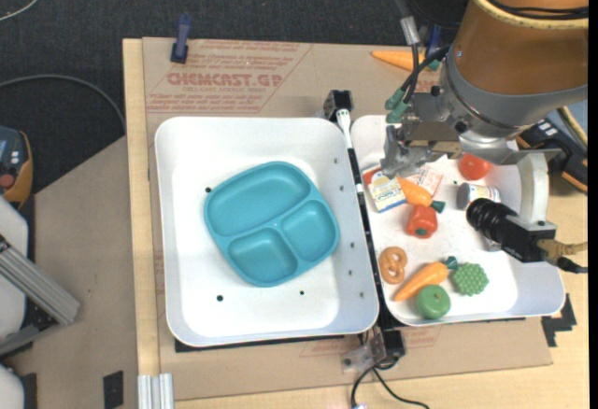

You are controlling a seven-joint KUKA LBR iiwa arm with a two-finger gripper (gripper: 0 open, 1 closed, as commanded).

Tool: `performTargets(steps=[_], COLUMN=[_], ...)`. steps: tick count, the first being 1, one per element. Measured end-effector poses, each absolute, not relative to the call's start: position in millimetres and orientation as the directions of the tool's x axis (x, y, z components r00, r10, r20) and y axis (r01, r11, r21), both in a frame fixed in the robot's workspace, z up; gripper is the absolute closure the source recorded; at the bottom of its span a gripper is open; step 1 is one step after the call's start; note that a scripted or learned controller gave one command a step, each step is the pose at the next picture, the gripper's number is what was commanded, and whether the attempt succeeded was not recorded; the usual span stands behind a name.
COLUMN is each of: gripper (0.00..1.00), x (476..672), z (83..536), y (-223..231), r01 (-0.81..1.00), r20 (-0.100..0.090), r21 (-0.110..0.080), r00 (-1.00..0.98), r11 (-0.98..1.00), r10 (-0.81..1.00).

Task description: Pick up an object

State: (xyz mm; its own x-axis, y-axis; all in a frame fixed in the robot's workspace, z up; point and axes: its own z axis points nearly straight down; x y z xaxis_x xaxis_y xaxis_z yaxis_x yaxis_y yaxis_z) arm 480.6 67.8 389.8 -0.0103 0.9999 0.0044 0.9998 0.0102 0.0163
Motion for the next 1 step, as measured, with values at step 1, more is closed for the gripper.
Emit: performTargets(steps=[1], gripper=[1.00], x=[479.7], z=[336.0], y=[13.4], r01=[1.000], r20=[-0.001], r21=[-0.007], r00=[0.006], r11=[-0.006], r10=[1.000])
